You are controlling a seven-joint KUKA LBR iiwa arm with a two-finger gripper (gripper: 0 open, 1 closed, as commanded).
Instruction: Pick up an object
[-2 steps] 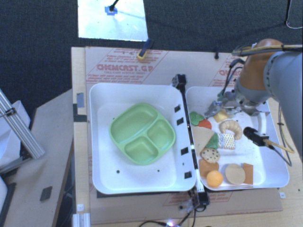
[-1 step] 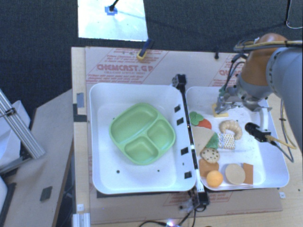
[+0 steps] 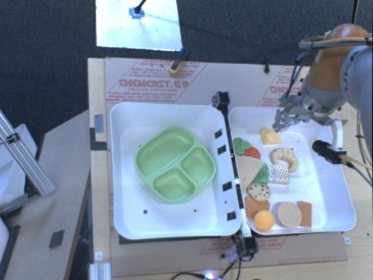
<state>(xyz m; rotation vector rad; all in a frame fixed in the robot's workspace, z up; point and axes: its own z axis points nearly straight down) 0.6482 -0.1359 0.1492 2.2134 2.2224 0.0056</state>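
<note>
My gripper point(image 3: 281, 123) hangs over the back of the right bin point(image 3: 332, 174), just above and right of a yellow cheese wedge point(image 3: 270, 136). Nothing shows between its fingers. Below in the same bin lie a croissant point(image 3: 285, 157), a red and green tomato piece point(image 3: 246, 148), a striped white block point(image 3: 278, 174), a tan sandwich slice point(image 3: 249, 171) with a green leaf point(image 3: 262, 173), a chocolate-chip cookie point(image 3: 258, 191), an orange ball point(image 3: 264, 220), a round cracker point(image 3: 288, 214) and an orange slab point(image 3: 305, 213).
The left bin point(image 3: 125, 174) holds a green divided plate point(image 3: 175, 164). A black clip strip point(image 3: 228, 162) runs along the seam between the bins. Bare white floor lies at the right side of the right bin.
</note>
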